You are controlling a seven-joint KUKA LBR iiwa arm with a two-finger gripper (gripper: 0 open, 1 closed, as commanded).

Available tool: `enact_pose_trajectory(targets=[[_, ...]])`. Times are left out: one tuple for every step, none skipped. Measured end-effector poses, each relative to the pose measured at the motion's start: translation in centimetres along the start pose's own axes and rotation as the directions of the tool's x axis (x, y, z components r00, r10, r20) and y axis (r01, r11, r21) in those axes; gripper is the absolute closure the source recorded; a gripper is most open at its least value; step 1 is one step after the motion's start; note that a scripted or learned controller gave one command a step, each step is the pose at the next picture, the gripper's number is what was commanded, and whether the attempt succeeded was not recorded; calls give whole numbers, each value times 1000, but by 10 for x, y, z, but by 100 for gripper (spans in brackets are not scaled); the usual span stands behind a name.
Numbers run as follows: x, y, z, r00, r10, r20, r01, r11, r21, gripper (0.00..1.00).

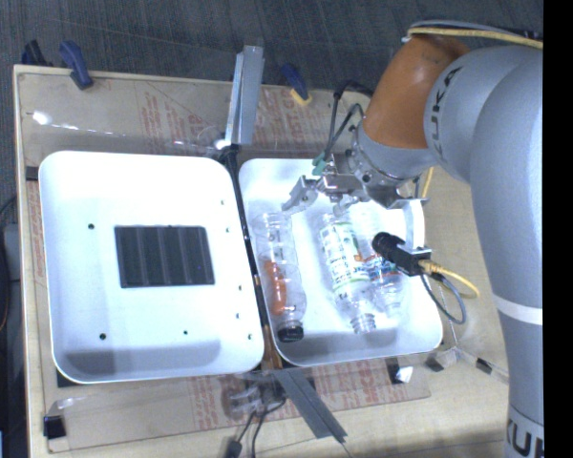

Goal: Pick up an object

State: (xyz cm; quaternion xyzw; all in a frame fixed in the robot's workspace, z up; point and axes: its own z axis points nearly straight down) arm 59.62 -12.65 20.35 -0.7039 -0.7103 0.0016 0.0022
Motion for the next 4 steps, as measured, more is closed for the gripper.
enact_pose_trajectory(targets=[[-84, -11, 74, 996, -85, 1, 85, 996, -2, 0], [-64, 4, 111, 980, -200, 3, 200, 980, -4, 0], [-64, 5, 100, 979, -204, 3, 204, 979, -5, 100], [-29, -12, 15, 964, -267, 2, 267, 964, -4, 100]])
